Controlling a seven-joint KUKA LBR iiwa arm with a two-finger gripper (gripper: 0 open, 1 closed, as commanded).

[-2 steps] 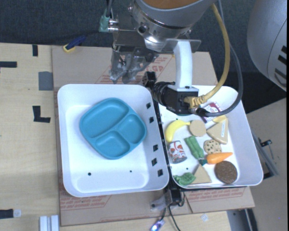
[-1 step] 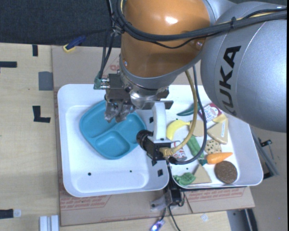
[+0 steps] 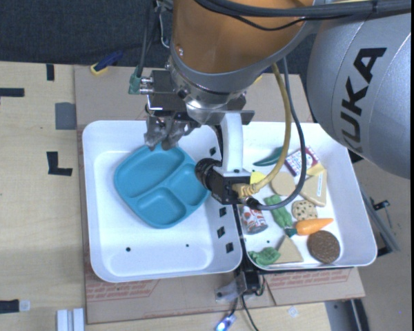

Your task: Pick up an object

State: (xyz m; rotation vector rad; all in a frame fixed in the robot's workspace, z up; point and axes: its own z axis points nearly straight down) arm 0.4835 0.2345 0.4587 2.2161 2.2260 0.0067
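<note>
The arm comes in from the right and hangs over the far part of the left bin [image 3: 100, 254], its orange band and grey casing taking up the top of the view. The jaws [image 3: 164, 138] hang low at the far edge of a blue divided tray [image 3: 159, 188], which lies tilted in the left bin with its compartments facing up. The dark fingers sit close together right at the tray's far rim, but how far open they are, and whether they pinch that rim, I cannot tell from this angle. The right bin [image 3: 355, 205] holds a scatter of small toy foods: an orange carrot [image 3: 314, 225] near the middle, a round brown cookie [image 3: 324, 246] at the near right, a speckled biscuit [image 3: 303, 209] just beyond the carrot, and a green leafy piece [image 3: 265, 256] at the near left corner. Cables trail from the wrist down across the divide between the bins. Both bins rest on the pale wooden bench [image 3: 27, 205].
</note>
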